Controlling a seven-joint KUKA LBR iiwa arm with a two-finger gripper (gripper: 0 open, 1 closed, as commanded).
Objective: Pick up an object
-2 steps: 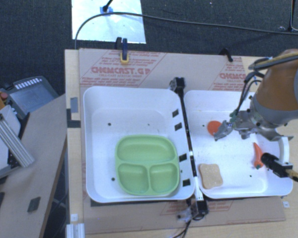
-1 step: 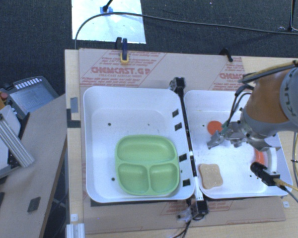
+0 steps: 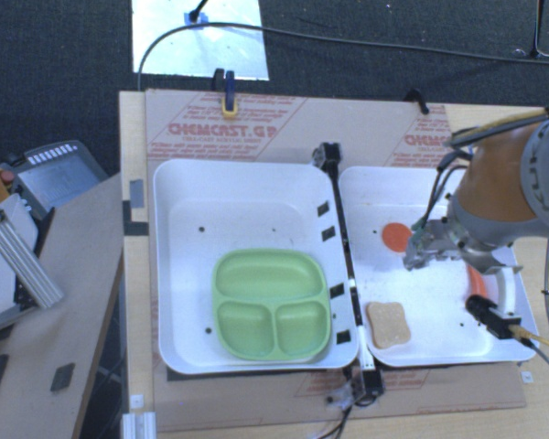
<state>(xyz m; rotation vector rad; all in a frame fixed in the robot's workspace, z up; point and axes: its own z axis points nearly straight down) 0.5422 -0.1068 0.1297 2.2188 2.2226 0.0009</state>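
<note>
While the arm leans in from the right, this is how the bench looks, everything placed from the black divider (image 3: 340,245) that runs between the two bins:

Left bin (image 3: 178,236): white and shallow, directly left of the divider, its right wall against it.

Green plate (image 3: 273,304): a pale green tray with three compartments, lying flat in the left bin at its near end, just left of the divider; one long compartment lies at the far side and two smaller ones at the near side.

Right bin (image 3: 375,190): white and shallow, directly right of the divider.

Toast slice (image 3: 388,325): a tan, bread-shaped piece lying flat in the right bin near its front edge, just right of the divider, apart from the arm.

Orange disc (image 3: 396,237): a round orange-red piece on the right bin's floor, right of the divider and farther back than the toast; the arm's tip is just beside its right edge.

Red-orange piece (image 3: 476,282): a narrow strip farther right of the divider, partly hidden under the arm; I cannot make out its shape.

Arm (image 3: 503,186): grey with an orange band, bent down over the right bin.

Gripper (image 3: 419,250): low over the right bin's floor, between the orange disc and the red-orange piece; whether the claw is spread or pressed together I cannot tell, and nothing is seen caught in it.
</note>
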